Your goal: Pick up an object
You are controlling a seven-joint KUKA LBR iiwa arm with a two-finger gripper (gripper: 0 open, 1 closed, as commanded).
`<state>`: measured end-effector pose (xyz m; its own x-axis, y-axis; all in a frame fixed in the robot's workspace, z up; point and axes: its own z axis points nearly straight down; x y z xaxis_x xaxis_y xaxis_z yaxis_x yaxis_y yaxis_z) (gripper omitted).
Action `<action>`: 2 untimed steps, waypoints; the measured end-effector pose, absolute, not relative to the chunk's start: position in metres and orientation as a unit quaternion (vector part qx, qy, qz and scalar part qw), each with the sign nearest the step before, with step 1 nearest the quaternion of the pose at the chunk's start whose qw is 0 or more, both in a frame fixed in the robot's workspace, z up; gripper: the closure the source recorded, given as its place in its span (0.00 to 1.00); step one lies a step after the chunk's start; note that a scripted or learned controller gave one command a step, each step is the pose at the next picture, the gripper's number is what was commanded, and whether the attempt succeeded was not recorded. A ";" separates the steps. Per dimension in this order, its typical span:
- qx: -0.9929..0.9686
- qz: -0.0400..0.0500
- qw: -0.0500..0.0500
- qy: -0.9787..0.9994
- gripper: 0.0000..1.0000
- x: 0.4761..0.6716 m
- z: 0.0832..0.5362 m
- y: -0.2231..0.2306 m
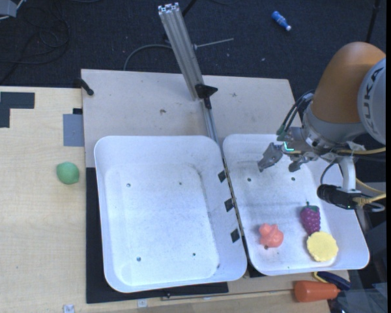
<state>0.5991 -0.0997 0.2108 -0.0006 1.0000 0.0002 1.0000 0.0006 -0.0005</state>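
Nearest us, at the frame's bottom right, an orange object (pixel 316 290) lies on the table just below the right bin's (pixel 247 240) lower rim. Inside that bin we see three toys crowded in its lower right corner: a pink toy (pixel 270 235), a purple grape bunch (pixel 310 218) and a yellow round piece (pixel 322 246) close to the rim. Above them the bin floor lies bare, and there our gripper (pixel 281 160) hovers with fingers spread, pinching nothing. To the left the larger left bin (pixel 104 152) offers wide open floor. A green ball (pixel 68 173) sits on the table at the frame's left.
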 end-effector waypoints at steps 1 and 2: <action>-0.707 0.000 0.000 -0.707 0.00 0.599 0.211 -0.100; -0.707 0.002 0.002 -0.707 0.00 0.594 0.152 -0.107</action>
<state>0.5939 -0.1070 0.1525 0.0000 1.0000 0.0003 1.0000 0.0000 -0.0051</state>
